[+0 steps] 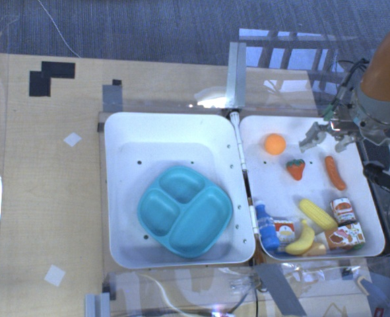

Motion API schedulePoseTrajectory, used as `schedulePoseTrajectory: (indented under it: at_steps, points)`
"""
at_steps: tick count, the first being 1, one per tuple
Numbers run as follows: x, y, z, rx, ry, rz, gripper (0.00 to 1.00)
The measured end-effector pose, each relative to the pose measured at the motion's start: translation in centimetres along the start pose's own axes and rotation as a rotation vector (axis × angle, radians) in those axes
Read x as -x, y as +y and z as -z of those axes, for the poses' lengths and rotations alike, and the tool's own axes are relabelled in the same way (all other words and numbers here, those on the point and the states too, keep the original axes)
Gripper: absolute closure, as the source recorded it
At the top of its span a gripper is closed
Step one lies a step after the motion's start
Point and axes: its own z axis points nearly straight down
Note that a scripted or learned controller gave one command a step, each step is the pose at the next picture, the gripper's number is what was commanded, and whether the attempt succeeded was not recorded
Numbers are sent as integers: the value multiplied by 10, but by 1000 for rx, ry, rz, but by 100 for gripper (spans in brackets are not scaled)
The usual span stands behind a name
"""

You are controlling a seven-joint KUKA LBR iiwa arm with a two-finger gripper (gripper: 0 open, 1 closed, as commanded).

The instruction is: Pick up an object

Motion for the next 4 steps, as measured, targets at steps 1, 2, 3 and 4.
schedulePoseTrajectory:
  at_steps: [1,2,3,4]
  points:
    - [-17,15,95,2,-1,-42,0]
    - [7,25,-48,0,0,232,0]
    - [16,20,-121,1,0,365,0]
    - [1,23,-135,4,-1,116,0]
